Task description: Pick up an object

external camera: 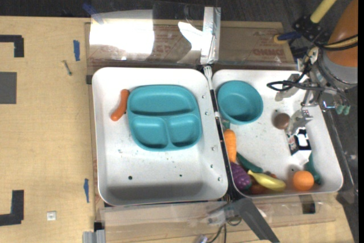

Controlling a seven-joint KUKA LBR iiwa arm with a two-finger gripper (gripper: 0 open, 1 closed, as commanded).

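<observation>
My gripper hangs over the right side of the right bin, reaching in from the right. A small brown round object lies just left of it on the bin floor. Along the bin's front edge sit an orange fruit, a yellow banana, purple grapes and an orange carrot. A teal bowl stands in the bin's back left corner. I see nothing held by the gripper.
The left bin holds a teal divided plate and an orange sausage-shaped piece by its left wall. A clear plastic sheet lies behind the bins. Bare bin floor lies between the bowl and the gripper.
</observation>
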